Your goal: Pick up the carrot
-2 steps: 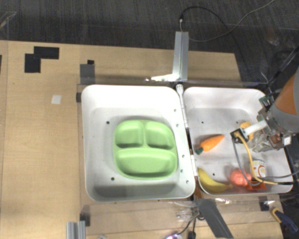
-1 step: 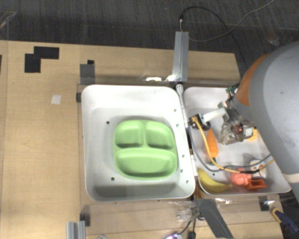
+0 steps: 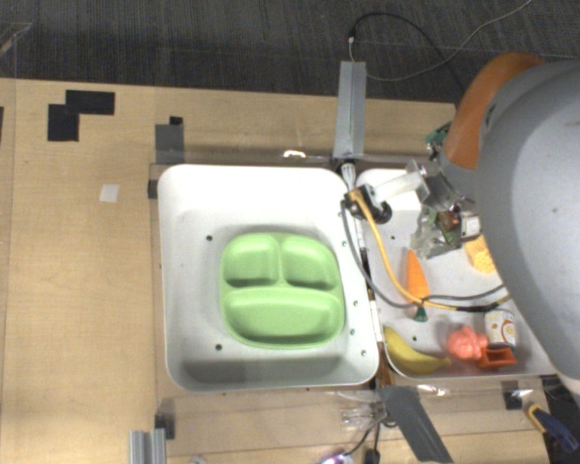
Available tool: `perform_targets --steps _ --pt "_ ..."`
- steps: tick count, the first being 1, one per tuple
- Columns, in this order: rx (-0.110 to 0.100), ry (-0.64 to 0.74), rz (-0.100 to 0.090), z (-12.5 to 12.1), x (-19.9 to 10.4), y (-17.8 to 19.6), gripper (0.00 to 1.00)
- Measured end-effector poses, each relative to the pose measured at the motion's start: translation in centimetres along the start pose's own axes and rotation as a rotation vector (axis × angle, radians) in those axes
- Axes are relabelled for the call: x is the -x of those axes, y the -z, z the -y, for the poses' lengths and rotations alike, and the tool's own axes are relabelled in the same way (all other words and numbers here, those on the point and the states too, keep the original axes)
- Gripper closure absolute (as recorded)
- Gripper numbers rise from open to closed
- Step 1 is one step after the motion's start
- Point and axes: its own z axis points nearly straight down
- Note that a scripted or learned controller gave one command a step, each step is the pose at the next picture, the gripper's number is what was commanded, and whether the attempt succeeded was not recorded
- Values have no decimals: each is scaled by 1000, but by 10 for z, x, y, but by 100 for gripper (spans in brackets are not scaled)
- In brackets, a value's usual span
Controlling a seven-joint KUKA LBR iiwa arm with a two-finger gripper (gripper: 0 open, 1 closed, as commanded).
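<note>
We're at the approach step, hand (image 3: pixel 431 241) just above the carrot (image 3: pixel 418 277) (can't tell if it's open or closed), so next we'd lower and squeeze.

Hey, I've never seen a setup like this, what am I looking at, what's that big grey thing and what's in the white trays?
One camera, fixed above a bench, looks down at a slant. The big grey shape with the orange band is a robot arm reaching in from the right. Its gripper hangs over the right white bin. That bin holds the carrot it should pick up, close by the gripper, plus a banana and a pink toy. The left bin holds a green divided plate. Whether anything is held, this view does not settle.
</note>
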Motion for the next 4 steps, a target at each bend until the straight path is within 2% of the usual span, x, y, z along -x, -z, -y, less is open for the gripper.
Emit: perform_targets --steps 1,2,3,4 --pt "0 -5 2 24 40 26 100" --pt "-1 -5 2 55 48 9 100" --pt "1 265 1 18 53 28 100" --pt "0 116 2 7 11 22 100"
